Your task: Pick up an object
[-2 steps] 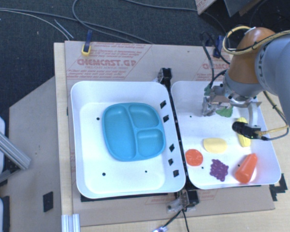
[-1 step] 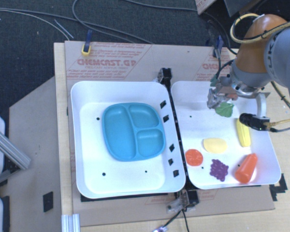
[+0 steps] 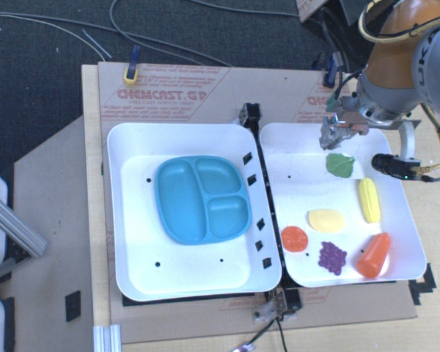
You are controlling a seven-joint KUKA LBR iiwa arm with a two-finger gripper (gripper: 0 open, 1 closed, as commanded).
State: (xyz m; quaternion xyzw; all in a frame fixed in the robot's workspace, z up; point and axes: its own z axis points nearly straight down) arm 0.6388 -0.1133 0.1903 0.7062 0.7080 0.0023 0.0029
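Observation:
My gripper (image 3: 332,136) hangs over the back of the right bin (image 3: 293,147), just up and left of a green leafy toy (image 3: 341,165). Nothing shows between its fingers. Further down the right bin lie a yellow corn cob (image 3: 368,199), a pale yellow oval piece (image 3: 326,220), a red-orange tomato slice (image 3: 294,238), a purple grape bunch (image 3: 332,257) and an orange carrot (image 3: 374,255) at the front right corner.
A blue divided plate (image 3: 202,198) lies in the left bin (image 3: 132,255). A black divider with clips (image 3: 258,189) separates the two bins. Both bins rest on a cardboard sheet (image 3: 169,90), with cables on the dark floor behind.

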